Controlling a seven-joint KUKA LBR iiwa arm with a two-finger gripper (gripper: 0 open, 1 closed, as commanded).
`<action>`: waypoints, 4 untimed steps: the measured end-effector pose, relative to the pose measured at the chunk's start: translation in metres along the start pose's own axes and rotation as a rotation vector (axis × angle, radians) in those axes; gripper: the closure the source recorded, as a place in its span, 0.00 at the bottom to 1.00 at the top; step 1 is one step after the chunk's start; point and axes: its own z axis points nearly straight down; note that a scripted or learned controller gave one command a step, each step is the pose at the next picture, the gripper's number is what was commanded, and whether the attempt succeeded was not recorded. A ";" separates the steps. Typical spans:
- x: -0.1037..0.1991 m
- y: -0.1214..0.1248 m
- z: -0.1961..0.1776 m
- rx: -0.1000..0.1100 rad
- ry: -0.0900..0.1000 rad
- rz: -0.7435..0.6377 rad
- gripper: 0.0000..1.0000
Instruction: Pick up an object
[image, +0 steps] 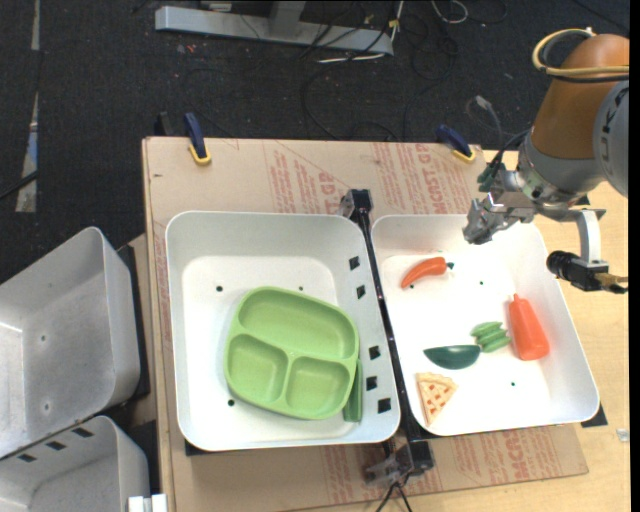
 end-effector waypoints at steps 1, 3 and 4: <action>0.000 0.001 -0.028 0.004 0.001 0.000 1.00; 0.096 -0.046 -0.016 0.013 0.004 -0.002 1.00; 0.147 -0.064 -0.005 0.013 0.004 -0.002 1.00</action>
